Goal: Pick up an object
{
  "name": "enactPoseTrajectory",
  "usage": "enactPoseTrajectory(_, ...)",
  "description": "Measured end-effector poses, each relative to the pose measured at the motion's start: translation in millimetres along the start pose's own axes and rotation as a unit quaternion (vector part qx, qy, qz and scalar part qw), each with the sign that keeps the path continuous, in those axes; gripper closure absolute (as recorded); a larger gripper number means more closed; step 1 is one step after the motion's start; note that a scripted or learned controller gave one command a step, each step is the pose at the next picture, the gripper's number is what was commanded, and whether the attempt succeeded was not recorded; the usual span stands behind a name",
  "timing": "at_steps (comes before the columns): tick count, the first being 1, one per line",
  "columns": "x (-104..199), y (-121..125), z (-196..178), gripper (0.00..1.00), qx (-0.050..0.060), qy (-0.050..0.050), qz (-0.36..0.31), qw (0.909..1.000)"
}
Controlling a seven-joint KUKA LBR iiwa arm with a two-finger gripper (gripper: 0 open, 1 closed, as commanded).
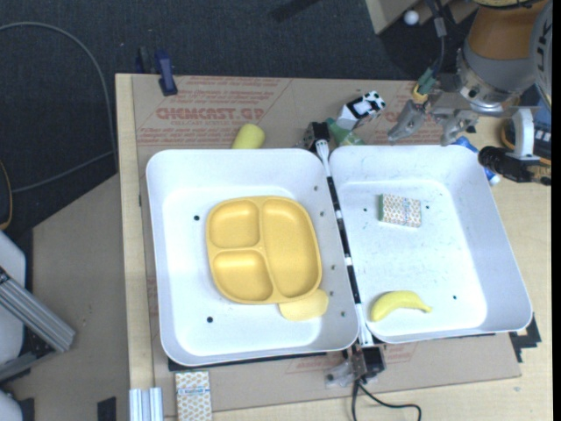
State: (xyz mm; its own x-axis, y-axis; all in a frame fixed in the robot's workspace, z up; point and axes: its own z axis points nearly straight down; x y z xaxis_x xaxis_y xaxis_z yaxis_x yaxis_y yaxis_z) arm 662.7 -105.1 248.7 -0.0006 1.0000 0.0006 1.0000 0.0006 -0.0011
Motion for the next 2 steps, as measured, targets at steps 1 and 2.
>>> enactPoseTrajectory(1,-16.5,-49.3,156.2,0.00,-0.003,-0.001,0.001,1.0000)
enactPoseTrajectory(2,2.0,-31.2,158.7,0.00,-0.007,-0.003,0.000,1.0000)
